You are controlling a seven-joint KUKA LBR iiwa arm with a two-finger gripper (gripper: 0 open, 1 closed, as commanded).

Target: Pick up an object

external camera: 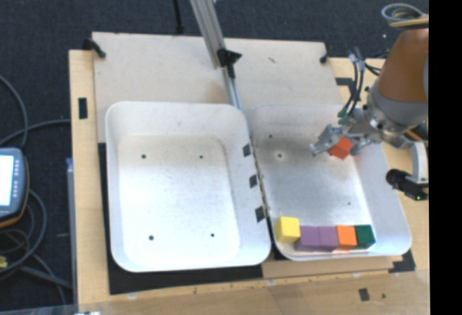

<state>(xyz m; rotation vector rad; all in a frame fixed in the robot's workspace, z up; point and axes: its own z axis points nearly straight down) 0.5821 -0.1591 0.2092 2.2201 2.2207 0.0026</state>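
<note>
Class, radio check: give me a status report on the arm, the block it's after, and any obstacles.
End effector over right bin, shut on orange-red block. Block looks lifted off the floor. Yellow, purple, orange, green blocks along near wall, out of the way.

Orange-red block (339,149) raised over right bin (393,227)
</note>
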